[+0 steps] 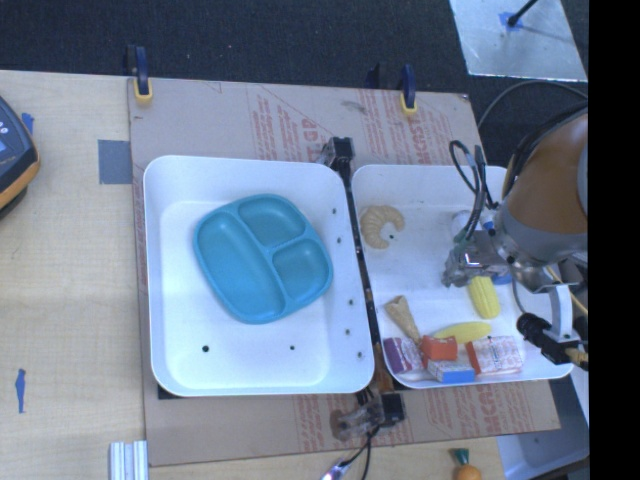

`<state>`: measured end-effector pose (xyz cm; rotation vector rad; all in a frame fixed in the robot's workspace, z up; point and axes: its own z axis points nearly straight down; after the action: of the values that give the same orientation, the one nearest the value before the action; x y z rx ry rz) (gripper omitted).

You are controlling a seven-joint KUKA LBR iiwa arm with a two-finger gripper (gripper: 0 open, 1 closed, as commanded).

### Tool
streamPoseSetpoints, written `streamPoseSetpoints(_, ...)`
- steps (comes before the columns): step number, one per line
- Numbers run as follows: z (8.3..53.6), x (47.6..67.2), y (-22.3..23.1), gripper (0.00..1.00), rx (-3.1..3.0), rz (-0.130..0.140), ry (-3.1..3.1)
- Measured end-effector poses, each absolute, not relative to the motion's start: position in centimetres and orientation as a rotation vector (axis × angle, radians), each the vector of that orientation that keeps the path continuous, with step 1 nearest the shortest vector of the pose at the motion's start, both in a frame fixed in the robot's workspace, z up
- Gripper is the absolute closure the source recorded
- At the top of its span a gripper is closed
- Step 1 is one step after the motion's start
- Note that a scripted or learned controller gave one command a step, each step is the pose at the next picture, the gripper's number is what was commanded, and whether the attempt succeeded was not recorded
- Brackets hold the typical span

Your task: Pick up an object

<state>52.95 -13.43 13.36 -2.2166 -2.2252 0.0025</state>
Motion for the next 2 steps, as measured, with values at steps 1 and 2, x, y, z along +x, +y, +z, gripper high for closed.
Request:
streamPoseSetpoints(1, 18.1, 49.2, -10.3, 1.0, -2.213, 0.003, -2.225)
streamPoseSetpoints(2, 13.6, 47.5, -9.7, 1.0, -2.213, 0.005, -2.224)
